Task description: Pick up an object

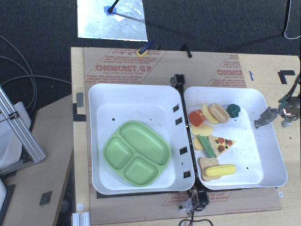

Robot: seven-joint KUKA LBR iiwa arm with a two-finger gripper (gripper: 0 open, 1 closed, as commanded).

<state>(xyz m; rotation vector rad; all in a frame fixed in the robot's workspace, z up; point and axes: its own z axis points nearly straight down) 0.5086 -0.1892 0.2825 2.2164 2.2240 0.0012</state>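
The right bin holds several toy foods along its left side: a red tomato, a yellow banana piece, a hot dog bun, a teal lump, a green stick, a pizza slice, a toast slice and a corn cob. My gripper hangs over the bin's right rim, well to the right of the foods. It is open, with nothing between its fingers.
The left bin carries a green divided plate. A black divider with clips runs between the bins. Cardboard lies under both bins, and a metal sheet lies beyond the bench.
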